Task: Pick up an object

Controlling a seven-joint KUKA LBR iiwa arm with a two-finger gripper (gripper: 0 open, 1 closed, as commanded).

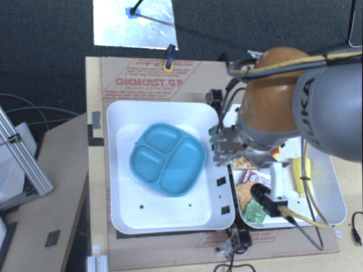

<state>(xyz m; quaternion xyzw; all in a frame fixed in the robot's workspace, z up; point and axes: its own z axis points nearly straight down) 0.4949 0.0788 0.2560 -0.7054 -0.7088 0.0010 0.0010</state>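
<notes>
The right bin (334, 205) holds several small things, partly hidden under the arm. Among them are a yellow oblong piece (298, 174), a green crumpled piece (254, 213), a tan chip-like piece (244, 192) and a red-and-white packet (249, 178). My gripper (225, 146) hangs over the divide between the two bins, above the right bin's left edge. The bulky orange-banded wrist (272, 95) covers the back of that bin. A blue divided plate (168, 158) lies in the middle of the left bin (125, 208).
Both bins rest on a cardboard sheet (147, 78) on the bench. A yellow-and-blue clip (169, 59) sits at the cardboard's far edge, by a shiny square panel (133, 16). A metal frame (20, 157) stands to the left.
</notes>
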